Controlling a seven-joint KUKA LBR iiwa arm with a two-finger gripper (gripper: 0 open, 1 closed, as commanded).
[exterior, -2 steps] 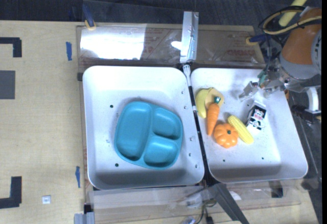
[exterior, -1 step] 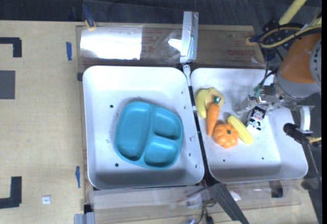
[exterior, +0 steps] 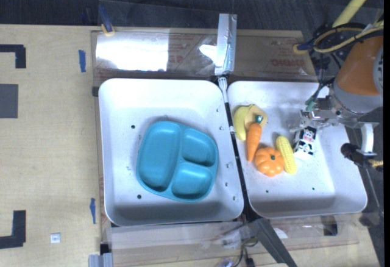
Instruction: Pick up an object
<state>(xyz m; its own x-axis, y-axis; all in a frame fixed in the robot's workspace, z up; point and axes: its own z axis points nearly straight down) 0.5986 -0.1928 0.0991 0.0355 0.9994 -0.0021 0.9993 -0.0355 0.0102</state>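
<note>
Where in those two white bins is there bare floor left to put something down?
Right bin: bare along the near edge, below the pumpkin and corn. Its left-centre is crowded with banana and carrot; the gripper hangs over its far right. Left bin: just strips around the blue plate.

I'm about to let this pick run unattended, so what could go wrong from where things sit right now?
1. The carrot, pumpkin, corn cob and banana lie packed together, so a grasp may nudge or catch a neighbour.
2. The tool hangs near the small black-and-white toy, which looks tiny and could slip.
3. The tool is close to the right bin's far wall, so a descent there might clip it.
</note>
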